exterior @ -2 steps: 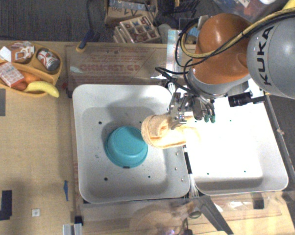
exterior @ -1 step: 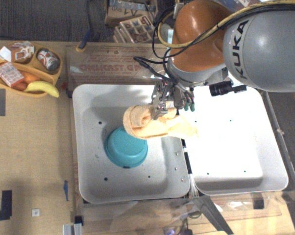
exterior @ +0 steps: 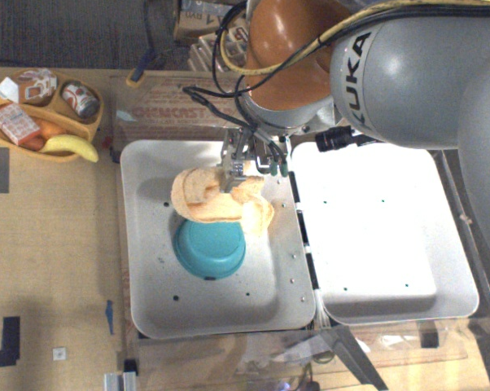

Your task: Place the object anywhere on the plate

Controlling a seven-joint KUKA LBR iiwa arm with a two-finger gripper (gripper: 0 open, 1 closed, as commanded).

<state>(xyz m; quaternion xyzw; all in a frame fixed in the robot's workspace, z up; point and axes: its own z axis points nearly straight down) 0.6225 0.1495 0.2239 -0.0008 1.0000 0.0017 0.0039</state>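
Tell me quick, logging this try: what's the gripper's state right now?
Gripper: down at the tan object in the left bin; grip cannot be told.

Two shallow white bins sit side by side on one wooden worktop (exterior: 58,259): a left bin (exterior: 147,300) and a right bin (exterior: 375,243). The left bin carries one blue bowl (exterior: 211,249) and one pale yellow cloth-like object (exterior: 216,198). One grey arm (exterior: 408,63) with one hand (exterior: 249,165) reaches over it. One orange tray (exterior: 45,125) holds one banana (exterior: 70,145) and several small packets.
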